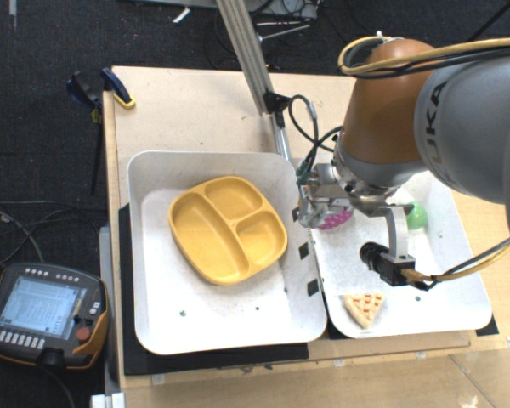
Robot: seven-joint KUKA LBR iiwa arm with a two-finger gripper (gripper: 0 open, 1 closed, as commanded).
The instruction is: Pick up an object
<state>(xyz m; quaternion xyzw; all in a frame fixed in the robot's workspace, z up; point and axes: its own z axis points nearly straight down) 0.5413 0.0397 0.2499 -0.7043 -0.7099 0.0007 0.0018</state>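
The gripper (321, 204) sits right over a pink thing (334, 219); can't tell its grip or opening.

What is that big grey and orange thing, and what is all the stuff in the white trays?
That big thing is a robot arm. It reaches in from the right, and a camera above the bench looks down on it. At its tip is a gripper, a kind of hand with two fingers, low over the right bin. I cannot tell if the fingers are open or holding anything. Just under it sits something pink, with a green thing nearby. A toy pizza slice lies nearer the front. The left bin holds a yellow divided plate. The arm's job is to pick one thing up.
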